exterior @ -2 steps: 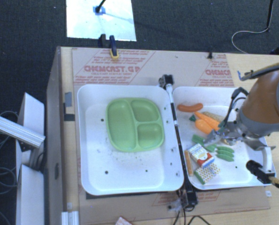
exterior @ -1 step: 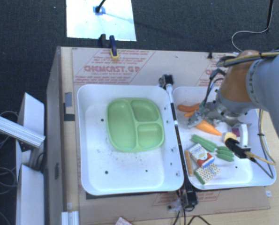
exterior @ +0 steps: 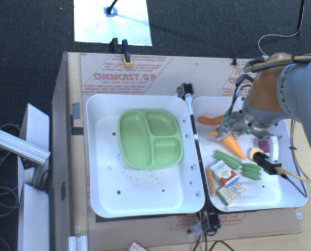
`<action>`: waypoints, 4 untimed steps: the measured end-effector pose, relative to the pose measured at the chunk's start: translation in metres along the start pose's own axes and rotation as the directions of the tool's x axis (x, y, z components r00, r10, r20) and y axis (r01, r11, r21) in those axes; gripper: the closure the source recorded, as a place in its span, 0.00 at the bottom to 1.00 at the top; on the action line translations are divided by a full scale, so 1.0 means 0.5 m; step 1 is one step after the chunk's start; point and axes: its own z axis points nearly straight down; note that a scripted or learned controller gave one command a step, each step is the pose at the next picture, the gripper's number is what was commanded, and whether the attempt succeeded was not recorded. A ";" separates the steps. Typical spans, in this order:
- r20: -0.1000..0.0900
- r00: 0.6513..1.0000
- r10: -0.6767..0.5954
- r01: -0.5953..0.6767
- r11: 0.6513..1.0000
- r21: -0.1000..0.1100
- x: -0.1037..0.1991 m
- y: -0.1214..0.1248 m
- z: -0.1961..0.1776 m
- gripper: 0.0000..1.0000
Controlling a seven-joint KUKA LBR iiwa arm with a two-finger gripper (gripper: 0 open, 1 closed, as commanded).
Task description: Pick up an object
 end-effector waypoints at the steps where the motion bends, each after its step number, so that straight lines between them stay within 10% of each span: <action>1: 0.000 1.000 0.000 0.000 1.000 -0.001 0.123 -0.021 -0.348 1.00; 4: 0.000 1.000 0.003 -0.003 1.000 0.002 -0.031 -0.226 -0.375 1.00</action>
